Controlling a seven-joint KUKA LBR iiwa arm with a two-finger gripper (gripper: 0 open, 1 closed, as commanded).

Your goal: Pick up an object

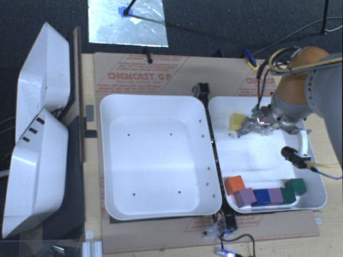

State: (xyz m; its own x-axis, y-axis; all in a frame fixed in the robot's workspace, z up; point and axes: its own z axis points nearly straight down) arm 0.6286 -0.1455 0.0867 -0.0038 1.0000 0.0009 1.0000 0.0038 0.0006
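A yellow block point(236, 121) lies near the back of the right bin point(316, 189). My gripper point(245, 128) reaches in from the right and is low against the block's right front edge, touching or nearly touching it. I cannot tell whether the block sits in its grasp. Along the bin's front wall runs a row of blocks: orange point(234, 184), purple point(244, 196), blue point(262, 196), a second purple point(275, 195) and green point(294, 188).
The left bin point(107, 159) stands beside the right one, with a black divider point(213, 143) between them. Two white moulded covers point(37, 122) rest at the far left. A shiny metal sheet point(127, 15) lies behind the bench.
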